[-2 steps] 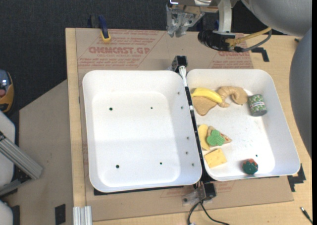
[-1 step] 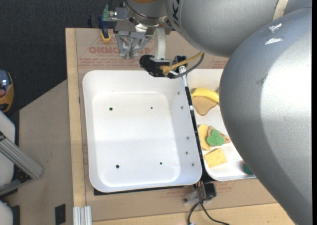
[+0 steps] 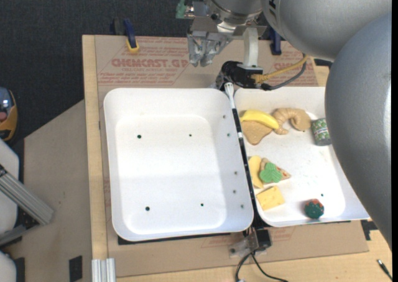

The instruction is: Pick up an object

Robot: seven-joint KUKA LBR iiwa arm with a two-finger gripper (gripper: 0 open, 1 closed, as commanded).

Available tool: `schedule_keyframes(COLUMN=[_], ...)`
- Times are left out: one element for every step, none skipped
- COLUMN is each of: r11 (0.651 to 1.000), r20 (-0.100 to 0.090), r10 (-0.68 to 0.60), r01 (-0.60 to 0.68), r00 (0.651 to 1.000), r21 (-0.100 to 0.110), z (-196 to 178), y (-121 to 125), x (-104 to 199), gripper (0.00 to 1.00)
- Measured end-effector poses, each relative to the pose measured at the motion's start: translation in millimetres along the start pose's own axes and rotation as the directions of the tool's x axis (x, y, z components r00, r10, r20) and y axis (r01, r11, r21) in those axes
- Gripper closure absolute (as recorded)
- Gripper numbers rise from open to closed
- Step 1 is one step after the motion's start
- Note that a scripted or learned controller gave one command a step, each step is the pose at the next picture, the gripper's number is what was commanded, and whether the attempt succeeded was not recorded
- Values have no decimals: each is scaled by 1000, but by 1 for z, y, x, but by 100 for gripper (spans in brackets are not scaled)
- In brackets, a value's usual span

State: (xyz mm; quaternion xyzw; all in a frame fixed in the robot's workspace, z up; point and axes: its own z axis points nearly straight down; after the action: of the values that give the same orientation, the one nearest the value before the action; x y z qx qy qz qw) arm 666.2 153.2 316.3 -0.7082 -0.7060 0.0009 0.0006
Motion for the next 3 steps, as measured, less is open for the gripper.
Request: schedule_keyframes(r11=[1000, 1000, 1000], r20=[1, 2, 1], r10=[3, 3, 1], r01=[-3, -3, -1], r00=[1000, 1000, 1000], r21=[-6, -8, -6], z=[-23, -56, -65], y=[1, 1, 1], x=[-67, -131, -184], gripper=[100, 100, 100])
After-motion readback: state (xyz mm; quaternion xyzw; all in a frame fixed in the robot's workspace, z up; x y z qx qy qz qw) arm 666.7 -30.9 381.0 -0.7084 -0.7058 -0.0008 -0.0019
